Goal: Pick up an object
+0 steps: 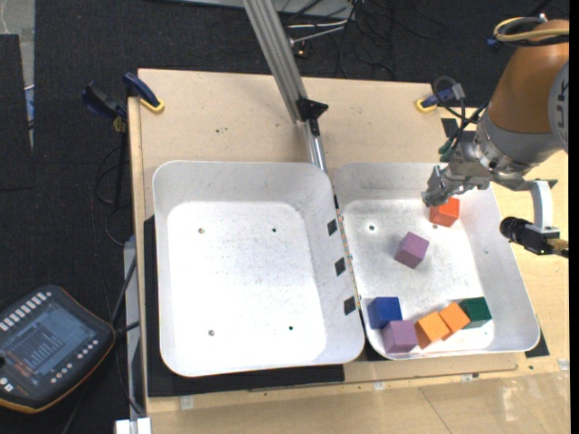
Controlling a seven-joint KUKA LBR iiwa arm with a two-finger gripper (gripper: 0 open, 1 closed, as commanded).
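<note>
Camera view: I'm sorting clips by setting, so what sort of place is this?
Probably a robotics lab or test cell: a robot arm over two white bins holding coloured blocks, a control pendant and loose cables on the floor.

Small orange cube (444,212), tilted, at right bin's far side, directly under pincer (441,197).

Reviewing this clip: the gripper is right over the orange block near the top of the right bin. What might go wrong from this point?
The gripper sits at the upper edge of the orange block, not centred, so closing may nudge it away or clip only a corner. The block also lies near the right bin's back wall, leaving little room. Whether it is gripped cannot be told here.
</note>
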